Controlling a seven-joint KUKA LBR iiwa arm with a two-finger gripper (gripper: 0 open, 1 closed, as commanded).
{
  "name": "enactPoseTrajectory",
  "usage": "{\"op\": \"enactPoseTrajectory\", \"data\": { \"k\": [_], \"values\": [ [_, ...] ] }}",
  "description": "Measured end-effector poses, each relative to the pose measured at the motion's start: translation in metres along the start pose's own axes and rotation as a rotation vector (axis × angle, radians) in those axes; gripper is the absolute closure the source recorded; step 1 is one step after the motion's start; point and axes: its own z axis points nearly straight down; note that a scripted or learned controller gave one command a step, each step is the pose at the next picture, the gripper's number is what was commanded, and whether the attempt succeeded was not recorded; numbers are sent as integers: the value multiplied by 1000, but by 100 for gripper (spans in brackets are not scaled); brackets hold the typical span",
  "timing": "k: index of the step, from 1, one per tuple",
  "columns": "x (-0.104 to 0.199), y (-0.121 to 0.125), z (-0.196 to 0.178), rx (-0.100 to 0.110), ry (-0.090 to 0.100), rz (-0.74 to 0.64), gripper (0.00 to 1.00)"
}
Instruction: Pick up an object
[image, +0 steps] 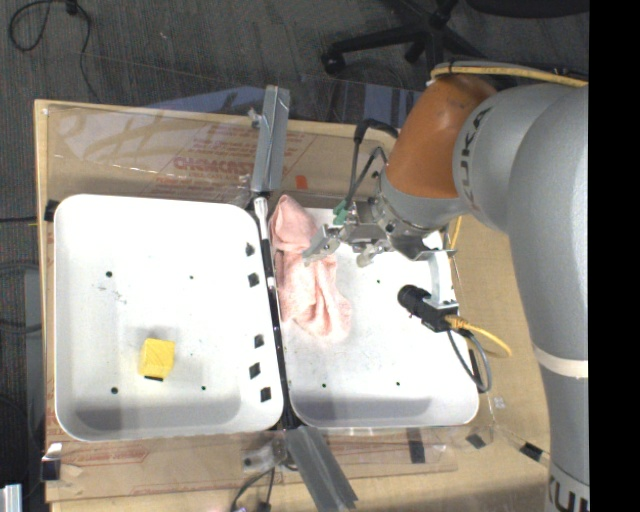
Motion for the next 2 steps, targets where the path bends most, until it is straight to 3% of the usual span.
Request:
{"op": "enactPoseTrajectory", "data": {
  "k": [1, 2],
  "values": [
    [-21, 21, 108, -5, -1, -49, 0],
    [-20, 21, 99, -3, -1, -55, 100]
  ]
}}
